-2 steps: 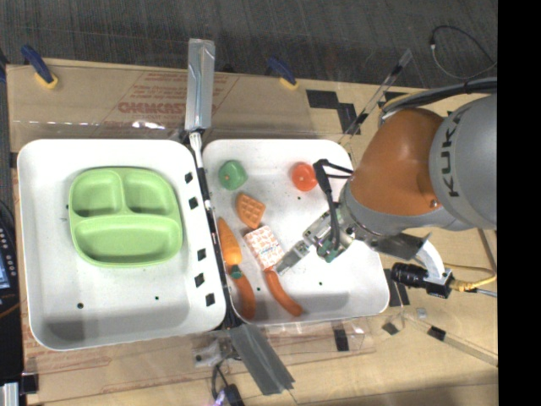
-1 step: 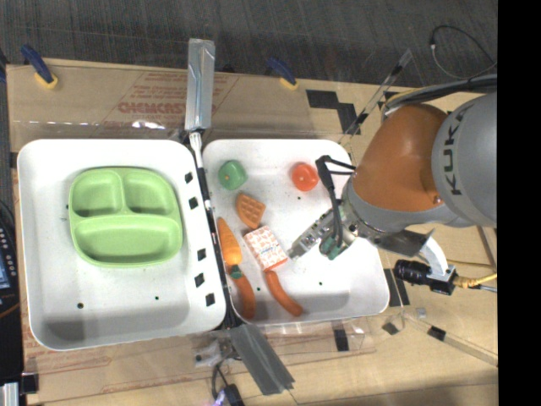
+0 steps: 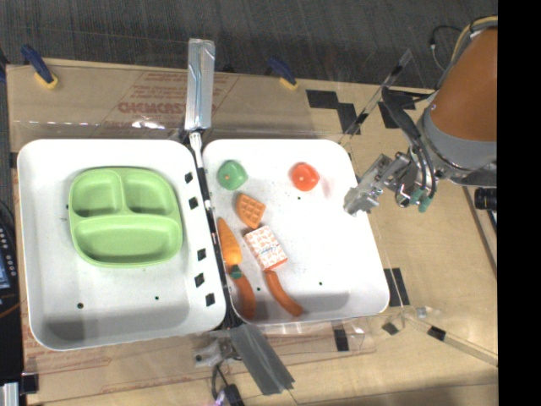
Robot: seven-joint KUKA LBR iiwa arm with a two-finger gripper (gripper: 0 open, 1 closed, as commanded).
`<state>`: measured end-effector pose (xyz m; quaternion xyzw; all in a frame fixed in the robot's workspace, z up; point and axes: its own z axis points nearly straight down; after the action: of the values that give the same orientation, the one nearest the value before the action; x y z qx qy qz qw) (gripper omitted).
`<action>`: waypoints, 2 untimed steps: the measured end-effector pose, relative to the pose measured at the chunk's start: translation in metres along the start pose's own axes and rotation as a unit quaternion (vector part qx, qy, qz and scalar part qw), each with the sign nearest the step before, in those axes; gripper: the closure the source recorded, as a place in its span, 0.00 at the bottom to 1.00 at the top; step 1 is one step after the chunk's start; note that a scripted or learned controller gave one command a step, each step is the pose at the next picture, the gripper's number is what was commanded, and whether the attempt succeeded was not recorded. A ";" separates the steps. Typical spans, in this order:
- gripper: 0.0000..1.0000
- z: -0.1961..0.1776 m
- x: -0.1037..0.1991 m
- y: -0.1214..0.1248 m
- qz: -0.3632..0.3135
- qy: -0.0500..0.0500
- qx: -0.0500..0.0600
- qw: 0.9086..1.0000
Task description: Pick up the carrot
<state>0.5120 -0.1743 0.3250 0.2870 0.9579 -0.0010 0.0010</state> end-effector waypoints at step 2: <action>0.00 0.064 -0.007 -0.016 -0.270 0.002 -0.001 0.963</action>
<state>0.5093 -0.1920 0.2614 0.0173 0.9998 0.0002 -0.0013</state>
